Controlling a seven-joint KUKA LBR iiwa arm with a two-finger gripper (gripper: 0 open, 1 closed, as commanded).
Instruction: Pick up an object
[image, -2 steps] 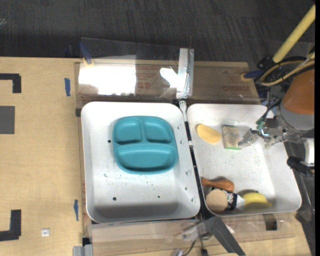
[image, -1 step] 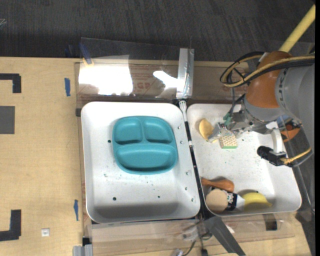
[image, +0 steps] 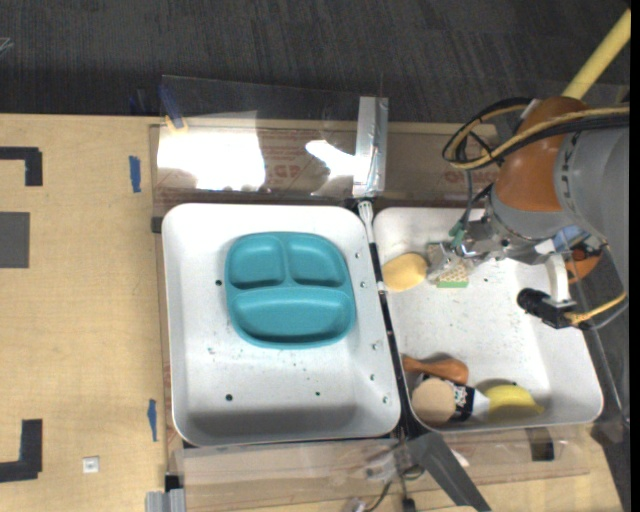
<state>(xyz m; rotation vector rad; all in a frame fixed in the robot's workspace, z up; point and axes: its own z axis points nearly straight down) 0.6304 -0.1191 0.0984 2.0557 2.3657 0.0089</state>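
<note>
- We find the gripper (image: 452, 262) low in the right bin (image: 570, 385), near its upper left corner; we cannot tell from this angle how its fingertips stand, as they merge with a small pale block with a green edge (image: 450, 274) lying right at the tip.
- We cannot say whether that block is gripped or merely touched.
- Just left of the tip lies a yellow rounded object (image: 405, 271), close to the wall between the two bins.
- Above the tip we see the wrist with the orange band (image: 525, 178), cables (image: 478, 130) looping over it, and the grey arm (image: 598, 185) entering from the right.
- A black piece (image: 540, 305) juts out below the wrist, over the bin floor.
- Along the near edge of the right bin we note a group: an orange-brown piece (image: 440, 367), a tan ball (image: 433, 400), a dark patterned item (image: 462, 402) touching the ball, and a yellow item (image: 512, 398) beside that.
- The left bin (image: 200, 330) holds a teal divided plate (image: 291, 288), three compartments, flat on the speckled white floor.
- The bench (image: 75, 300) is a light wood-coloured board with black corner marks and blue tape tabs.
- Behind the bins stands a clear panel (image: 260, 150) catching glare; beyond it, dark carpet (image: 300, 40).
- A yellow rod (image: 600, 55) crosses the top right corner.
</note>
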